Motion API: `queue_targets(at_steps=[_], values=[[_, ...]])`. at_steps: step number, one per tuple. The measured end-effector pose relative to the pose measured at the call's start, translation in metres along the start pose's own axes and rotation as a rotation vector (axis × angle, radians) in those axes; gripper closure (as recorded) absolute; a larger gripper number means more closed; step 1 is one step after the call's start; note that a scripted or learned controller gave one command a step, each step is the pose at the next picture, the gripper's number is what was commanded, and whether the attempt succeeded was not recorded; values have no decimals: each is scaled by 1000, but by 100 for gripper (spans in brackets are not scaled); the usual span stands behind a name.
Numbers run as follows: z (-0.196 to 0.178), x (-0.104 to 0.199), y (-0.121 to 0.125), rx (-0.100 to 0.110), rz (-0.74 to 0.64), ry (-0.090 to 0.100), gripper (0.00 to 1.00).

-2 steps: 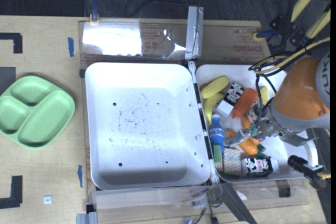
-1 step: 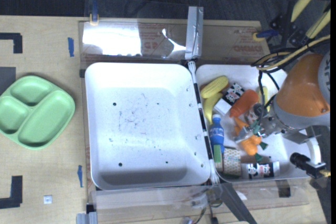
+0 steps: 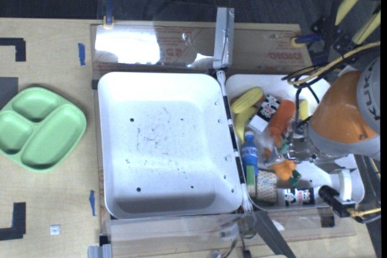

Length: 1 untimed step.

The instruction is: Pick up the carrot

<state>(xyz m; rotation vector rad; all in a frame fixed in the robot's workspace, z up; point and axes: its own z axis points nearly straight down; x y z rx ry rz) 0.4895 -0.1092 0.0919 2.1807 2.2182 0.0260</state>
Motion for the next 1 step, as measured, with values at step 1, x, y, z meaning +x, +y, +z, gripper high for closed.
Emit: queue_targets(at_steps=[1], values=[[-108, 33, -5, 33, -147, 13, 100]])
